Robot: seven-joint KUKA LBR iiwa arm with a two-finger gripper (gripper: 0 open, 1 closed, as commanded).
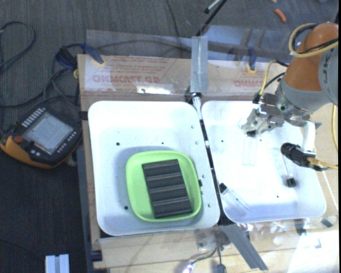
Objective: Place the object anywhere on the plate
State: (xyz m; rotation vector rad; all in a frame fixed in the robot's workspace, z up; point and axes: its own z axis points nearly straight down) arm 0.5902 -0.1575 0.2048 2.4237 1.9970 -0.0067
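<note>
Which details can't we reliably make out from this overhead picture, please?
- The hand over the right bin: too small and blurred against the white to tell what, if anything, is in it.
- The dark ridged object on the green plate: its kind cannot be read from above.
- The arm: cut off by the right edge.
- The pendant screen: too small to read.

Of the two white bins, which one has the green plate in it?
The left bin, the one farther from the arm. The green plate lies there with a dark ridged block on it; the gripper hangs over the right bin.
</note>
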